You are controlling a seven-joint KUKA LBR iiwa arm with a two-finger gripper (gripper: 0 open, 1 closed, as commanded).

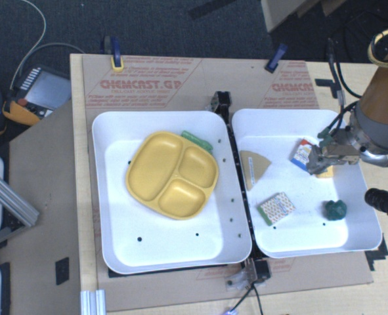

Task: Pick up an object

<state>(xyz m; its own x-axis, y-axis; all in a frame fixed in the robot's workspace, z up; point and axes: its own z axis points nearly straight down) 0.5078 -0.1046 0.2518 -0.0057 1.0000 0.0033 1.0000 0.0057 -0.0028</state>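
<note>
My gripper [322,161] reaches into the right bin [312,241] from the right, arm low and wrist level, beside a small red-white-blue packet [302,153] in the upper middle of that bin, its long axis running top-right to bottom-left; whether I grip it, I cannot tell.

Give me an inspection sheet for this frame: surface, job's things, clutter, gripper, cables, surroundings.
Surface: brown board bearing left white bin and right white bin.
Job's things: right bin holds tan wedge-shaped piece, small patterned flat pack, dark green lump, red, white and blue packet; left bin holds yellow three-compartment plastic plate with green item at its far edge.
Clutter: nothing seen.
Gripper: gripper low in right bin beside the packet.
Cables: white cable at upper left.
Surroundings: dark floor.
</note>
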